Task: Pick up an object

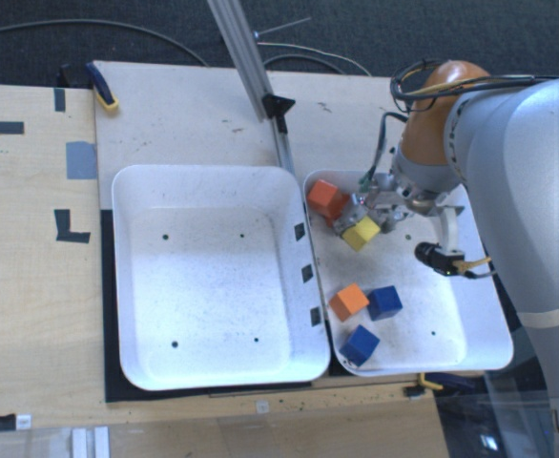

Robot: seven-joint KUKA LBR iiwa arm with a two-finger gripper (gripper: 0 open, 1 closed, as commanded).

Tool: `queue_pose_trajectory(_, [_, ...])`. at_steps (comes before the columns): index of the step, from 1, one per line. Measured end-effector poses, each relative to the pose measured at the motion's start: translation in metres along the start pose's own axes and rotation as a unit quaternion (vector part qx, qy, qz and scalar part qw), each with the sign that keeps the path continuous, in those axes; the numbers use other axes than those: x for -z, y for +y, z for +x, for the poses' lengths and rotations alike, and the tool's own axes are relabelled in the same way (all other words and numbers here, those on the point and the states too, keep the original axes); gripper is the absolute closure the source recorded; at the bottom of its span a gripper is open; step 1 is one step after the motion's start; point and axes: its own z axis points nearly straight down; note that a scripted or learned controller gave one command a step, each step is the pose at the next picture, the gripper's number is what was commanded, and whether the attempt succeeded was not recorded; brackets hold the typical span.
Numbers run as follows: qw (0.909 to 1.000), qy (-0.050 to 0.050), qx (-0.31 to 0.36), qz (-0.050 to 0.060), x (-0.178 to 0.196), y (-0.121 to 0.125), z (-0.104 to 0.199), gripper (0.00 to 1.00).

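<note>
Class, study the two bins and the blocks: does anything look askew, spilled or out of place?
Nothing is spilled or damaged. All five blocks lie in the right bin. The yellow block sits tilted beside the gripper, close to an orange-red block. An orange block and two blue blocks lie loosely turned, at different angles.

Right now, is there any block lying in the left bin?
No: all the blocks, among them the yellow block near the gripper, lie in the right bin, not the left bin.

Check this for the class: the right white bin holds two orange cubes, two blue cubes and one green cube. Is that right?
Not quite. In the camera view, the right white bin holds a yellow cube, not green, with two orange cubes and two blue cubes.
</note>
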Motion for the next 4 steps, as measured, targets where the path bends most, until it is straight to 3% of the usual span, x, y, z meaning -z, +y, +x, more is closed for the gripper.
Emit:
queue_pose_trajectory(1, [1.0,0.0,0.0,0.0,0.009,-0.001,0.001,1.0])
queue_pose_trajectory(2, [0.9999,0.007,0.0,0.007,0.006,0.006,-0.015,1.0])
queue_pose_trajectory(3, [0.9998,0.001,0.0,-0.02,0.107,0.009,0.052,1.0])
queue_pose_trajectory(4, [0.9999,0.002,0.001,-0.014,0.111,-0.039,0.139,1.0])
